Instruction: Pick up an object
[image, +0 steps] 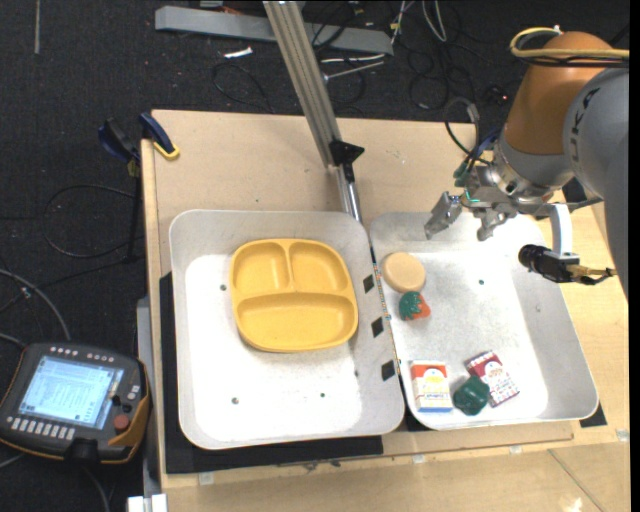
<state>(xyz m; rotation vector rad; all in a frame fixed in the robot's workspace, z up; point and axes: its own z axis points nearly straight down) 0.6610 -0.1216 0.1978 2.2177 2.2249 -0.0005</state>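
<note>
The round tan disc-shaped piece lies at the left edge of the right white bin, touching a small green-and-red toy on its near side; I judge it the easiest target. My hand hovers above the bin's far edge, fingers spread, nothing between them. I would bring it left and nearer, centre over the disc, then descend straight, keeping clear of the bin wall. The yellow divided plastic tray sits in the left bin.

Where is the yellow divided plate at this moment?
The yellow divided plate lies in the left bin, in its upper middle part, near the edge shared with the right bin.
</note>
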